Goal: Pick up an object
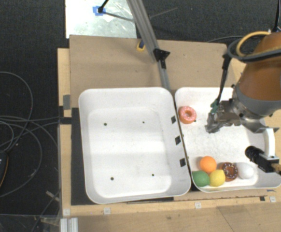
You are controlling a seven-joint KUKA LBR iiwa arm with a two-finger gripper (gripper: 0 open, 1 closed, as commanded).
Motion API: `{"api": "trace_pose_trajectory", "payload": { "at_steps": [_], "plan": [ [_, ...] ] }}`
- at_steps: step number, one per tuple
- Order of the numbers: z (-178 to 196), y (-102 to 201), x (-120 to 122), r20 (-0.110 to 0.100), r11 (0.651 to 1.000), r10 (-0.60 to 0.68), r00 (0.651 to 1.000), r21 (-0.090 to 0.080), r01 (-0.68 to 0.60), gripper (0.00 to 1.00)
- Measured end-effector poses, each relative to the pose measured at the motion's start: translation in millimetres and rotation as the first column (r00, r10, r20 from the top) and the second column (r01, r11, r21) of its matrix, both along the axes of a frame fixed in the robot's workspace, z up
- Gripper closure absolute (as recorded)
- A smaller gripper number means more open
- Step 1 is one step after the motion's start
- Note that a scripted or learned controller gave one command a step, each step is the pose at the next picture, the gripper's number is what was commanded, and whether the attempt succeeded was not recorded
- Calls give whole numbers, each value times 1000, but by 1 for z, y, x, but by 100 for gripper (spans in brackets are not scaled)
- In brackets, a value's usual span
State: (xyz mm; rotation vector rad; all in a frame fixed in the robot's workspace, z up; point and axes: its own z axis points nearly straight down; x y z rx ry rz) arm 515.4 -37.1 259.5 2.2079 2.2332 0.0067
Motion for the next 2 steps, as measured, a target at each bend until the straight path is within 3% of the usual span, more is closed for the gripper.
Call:
{"api": "trace_pose_trajectory", "payload": {
  "at_steps": [2],
  "plan": [
    [-16, 111, 16, -5, 1000, -1, 1000, 0, 1, 100]
  ]
}}
